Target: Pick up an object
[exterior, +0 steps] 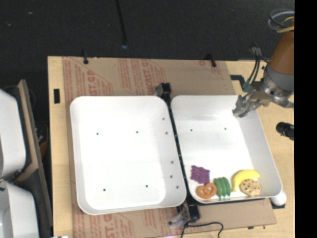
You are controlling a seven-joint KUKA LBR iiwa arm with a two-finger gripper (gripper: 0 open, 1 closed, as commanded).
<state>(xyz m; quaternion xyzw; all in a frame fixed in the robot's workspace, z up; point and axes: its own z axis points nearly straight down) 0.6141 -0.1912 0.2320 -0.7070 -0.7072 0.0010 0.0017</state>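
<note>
Several small objects lie together in the near corner of the right bin (pixel 218 133): a purple piece (pixel 199 173), an orange pretzel-shaped piece (pixel 206 191), a green ridged piece (pixel 223 186), a yellow banana (pixel 246 174) and a brown cookie (pixel 250 186). My gripper (pixel 241 107) hangs over the far right rim of that bin, well away from the objects. Nothing shows between its fingers.
The left bin (pixel 124 152) lies beside the right one on a wooden bench (pixel 124 76) with red printed cardboard. A black clamp (pixel 163 89) sits between the bins at the far side. White equipment (pixel 12 133) stands at the left edge.
</note>
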